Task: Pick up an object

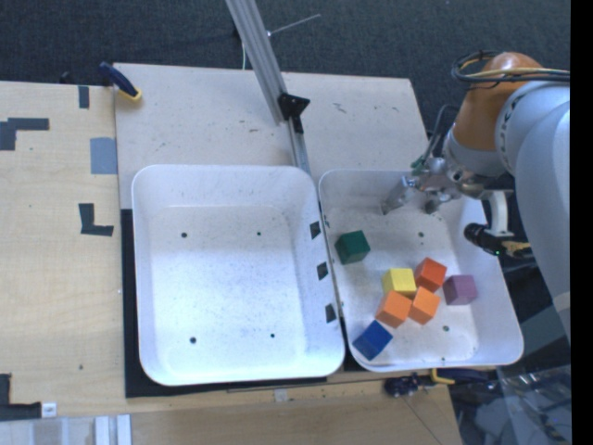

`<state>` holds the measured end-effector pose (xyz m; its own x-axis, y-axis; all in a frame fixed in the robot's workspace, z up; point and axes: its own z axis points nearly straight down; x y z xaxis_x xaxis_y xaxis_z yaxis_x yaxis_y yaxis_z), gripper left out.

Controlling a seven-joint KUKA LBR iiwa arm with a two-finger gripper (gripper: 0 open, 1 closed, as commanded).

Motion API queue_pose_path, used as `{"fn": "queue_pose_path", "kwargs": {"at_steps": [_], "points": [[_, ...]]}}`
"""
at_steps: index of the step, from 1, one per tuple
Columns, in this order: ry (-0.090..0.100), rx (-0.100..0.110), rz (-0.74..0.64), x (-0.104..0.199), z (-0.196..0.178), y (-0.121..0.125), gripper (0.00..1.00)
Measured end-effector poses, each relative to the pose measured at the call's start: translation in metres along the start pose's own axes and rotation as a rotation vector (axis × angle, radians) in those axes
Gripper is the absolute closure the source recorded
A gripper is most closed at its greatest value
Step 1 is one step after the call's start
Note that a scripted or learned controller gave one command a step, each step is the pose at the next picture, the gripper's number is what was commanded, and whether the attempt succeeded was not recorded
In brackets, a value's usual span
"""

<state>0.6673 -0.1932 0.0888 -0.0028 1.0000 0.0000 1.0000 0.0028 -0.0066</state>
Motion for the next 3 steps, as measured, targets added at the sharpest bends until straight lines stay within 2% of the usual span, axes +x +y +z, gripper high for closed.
{"fn": "queue_pose_path", "kwargs": {"at_steps": [1,2,3], "points": [[-0.002,-0.004,-0.002,0.0,-0.013,0.001,1.0],[-0.001,-0.011,0.001,0.01,-0.061,0.004,1.0],[-0.002,-0.012,0.0,0.003,-0.113,0.012,1.0]]}}
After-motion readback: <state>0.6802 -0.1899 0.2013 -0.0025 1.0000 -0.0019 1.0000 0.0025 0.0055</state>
